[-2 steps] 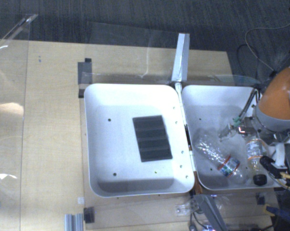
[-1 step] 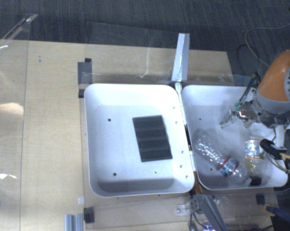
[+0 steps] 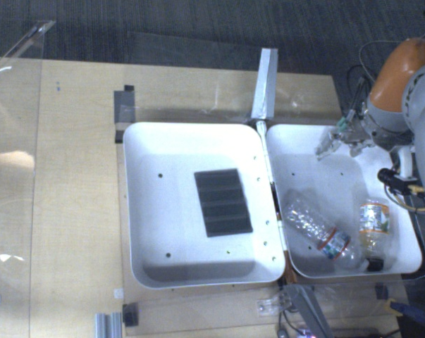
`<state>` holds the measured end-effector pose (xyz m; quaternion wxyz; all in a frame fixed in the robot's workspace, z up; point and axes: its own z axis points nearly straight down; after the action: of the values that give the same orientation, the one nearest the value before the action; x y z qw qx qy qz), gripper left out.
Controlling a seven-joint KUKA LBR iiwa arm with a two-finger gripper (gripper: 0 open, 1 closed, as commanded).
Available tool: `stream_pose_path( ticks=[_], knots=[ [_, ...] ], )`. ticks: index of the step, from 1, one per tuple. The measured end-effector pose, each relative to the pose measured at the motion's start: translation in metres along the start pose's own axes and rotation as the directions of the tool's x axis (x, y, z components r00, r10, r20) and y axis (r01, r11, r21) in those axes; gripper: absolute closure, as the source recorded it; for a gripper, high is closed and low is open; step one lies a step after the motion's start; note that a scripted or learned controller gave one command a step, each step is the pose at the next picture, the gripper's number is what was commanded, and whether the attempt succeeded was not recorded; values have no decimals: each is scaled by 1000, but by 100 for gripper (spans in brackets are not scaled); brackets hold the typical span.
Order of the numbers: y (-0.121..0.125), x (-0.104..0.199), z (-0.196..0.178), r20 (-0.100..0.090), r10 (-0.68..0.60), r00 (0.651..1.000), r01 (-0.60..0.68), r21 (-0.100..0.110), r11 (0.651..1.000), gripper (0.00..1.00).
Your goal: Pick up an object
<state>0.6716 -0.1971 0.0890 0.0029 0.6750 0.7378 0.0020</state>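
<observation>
My gripper (image 3: 341,144) hangs over the far right corner of the right bin (image 3: 297,143), open, with nothing between its fingers. A crumpled clear plastic bottle (image 3: 312,225) with a blue and red cap end lies in that bin's near half. Next to it, on the right, lies a small bottle (image 3: 373,224) with a yellow-orange label and a black cap. A flat black ribbed rectangle (image 3: 223,202) rests in the middle of the left bin (image 3: 149,153). The gripper is well apart from all of these objects.
A grey metal bar (image 3: 265,83) stands behind the divide between the two bins. The arm's orange band (image 3: 402,72) and black cables (image 3: 402,182) sit over the right bin's right side. A clear panel (image 3: 15,153) covers the bench at the left.
</observation>
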Motion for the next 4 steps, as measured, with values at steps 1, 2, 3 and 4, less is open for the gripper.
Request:
stream_pose_path(
  ticks=[1,2,3,4],
  knots=[
    [-63,-2,-3,-1,-6,1000,6,1,1000,0],
    [-129,2,-1,3,-9,1000,9,-6,1000,0],
    [-124,4,-14,5,-10,1000,11,-17,1000,100],
    [-129,32,-4,-1,76,997,-76,2,997,100]
  ],
)
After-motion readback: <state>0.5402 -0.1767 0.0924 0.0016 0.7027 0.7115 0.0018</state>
